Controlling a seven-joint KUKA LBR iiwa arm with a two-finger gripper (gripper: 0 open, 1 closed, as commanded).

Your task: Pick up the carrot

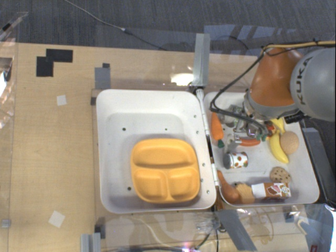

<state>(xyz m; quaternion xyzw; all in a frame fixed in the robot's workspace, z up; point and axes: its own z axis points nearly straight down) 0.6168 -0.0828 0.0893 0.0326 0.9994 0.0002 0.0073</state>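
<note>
Camera view: the carrot (216, 127) is seen lying along the left wall of the right bin (313, 185), right of centre in the frame. The gripper (242, 132) is placed just beside it, above a can (236, 160). Whether anything is held cannot be told.

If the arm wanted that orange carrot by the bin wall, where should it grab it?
Probably around the middle of the long orange carrot, coming straight down. It lies flat, running lengthwise beside the left wall of the right-hand white bin, so fingers would best close across its narrow width, though the wall leaves little room.
</note>
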